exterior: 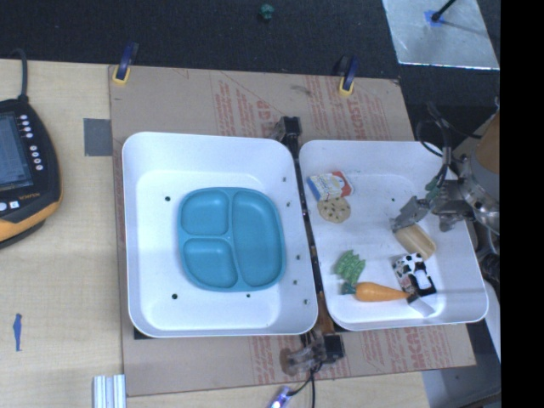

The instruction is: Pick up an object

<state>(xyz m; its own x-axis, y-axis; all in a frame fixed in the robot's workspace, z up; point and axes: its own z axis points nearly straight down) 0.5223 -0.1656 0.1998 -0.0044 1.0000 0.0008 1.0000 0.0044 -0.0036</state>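
The left bin [153, 313] holds a blue divided plate [230, 238]. In the right bin [382, 317], the gripper [416, 221] hangs with fingers spread narrowly above a tan block [416, 242], not gripping it. Nearby lie a toy carrot [380, 292] and a cookie [334, 210].

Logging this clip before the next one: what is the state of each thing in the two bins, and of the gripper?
Blue divided plate: flat in left bin, nothing on it.
Cookie: flat in right bin.
Carrot: lying on its side.
Tan block: lying just below the gripper.
Gripper: low over right bin, holding nothing visible.
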